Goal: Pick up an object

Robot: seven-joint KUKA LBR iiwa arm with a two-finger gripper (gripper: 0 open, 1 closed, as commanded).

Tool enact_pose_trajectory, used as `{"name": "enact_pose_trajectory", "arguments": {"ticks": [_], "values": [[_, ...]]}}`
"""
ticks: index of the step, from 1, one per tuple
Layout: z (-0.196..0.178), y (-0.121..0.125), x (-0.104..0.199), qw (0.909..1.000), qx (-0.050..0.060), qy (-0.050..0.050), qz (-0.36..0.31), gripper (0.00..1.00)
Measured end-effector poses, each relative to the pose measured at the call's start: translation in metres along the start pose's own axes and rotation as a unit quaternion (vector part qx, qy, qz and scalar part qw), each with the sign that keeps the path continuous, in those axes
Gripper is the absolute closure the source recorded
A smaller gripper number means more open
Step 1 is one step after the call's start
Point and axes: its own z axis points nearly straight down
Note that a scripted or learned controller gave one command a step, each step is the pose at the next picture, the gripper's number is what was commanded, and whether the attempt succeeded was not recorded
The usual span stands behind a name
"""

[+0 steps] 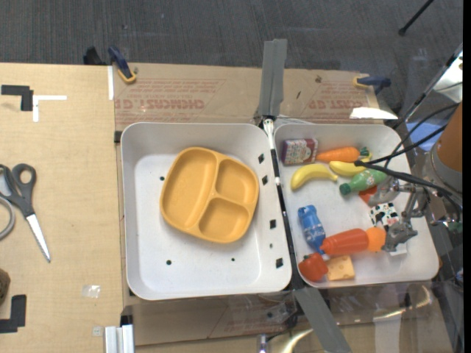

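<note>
In the right bin [419, 271], at its 3 o'clock edge, the end effector [397, 230] hovers low.
Whether it is open or closed I cannot tell; an orange bottle [352, 241] lies just beside it at 9 o'clock, apart from the plate [210, 195] in the left bin [140, 219].

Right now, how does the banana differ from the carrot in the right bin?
The banana is plain yellow and curved; the carrot is orange, straighter, and tapers to a point. The banana lies nearer the bin's front, just below the carrot, which sits beside the purple packet. Both are toy foods lying flat in the right bin, away from the claw.
</note>
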Motion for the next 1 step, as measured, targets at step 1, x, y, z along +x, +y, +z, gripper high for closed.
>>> {"name": "enact_pose_trajectory", "arguments": {"ticks": [1], "values": [[0.1121,0.059,-0.0454,0.9934,0.0,-0.001,-0.115,0.0]]}}
